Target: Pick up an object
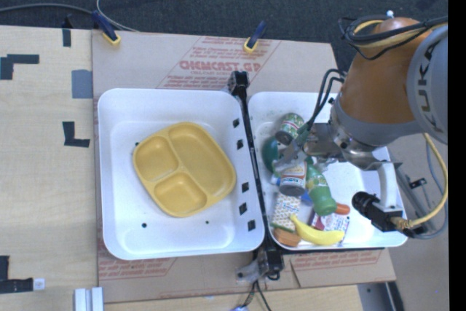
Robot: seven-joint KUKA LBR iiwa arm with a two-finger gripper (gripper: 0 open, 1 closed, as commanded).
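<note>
The right bin (pixel 378 247) holds a heap of small things: a green-labelled can (pixel 290 126), a white-labelled jar (pixel 292 178), a green bottle with an orange cap (pixel 321 194), a banana (pixel 316 232) and a patterned packet (pixel 282 209). The gripper (pixel 297 151) reaches in from the right under the orange-banded wrist and hangs low over the heap, between the can and the jar. A dark teal object (pixel 271 152) lies just left of it. The fingers are too small and cluttered to read.
The left bin (pixel 116 178) contains a yellow divided tray (pixel 184 167). A black divider (pixel 246 156) separates the two bins. The arm's bulk (pixel 386 91) covers the right bin's far right part. Cables and yellow clamps (pixel 254 38) lie beyond the bins.
</note>
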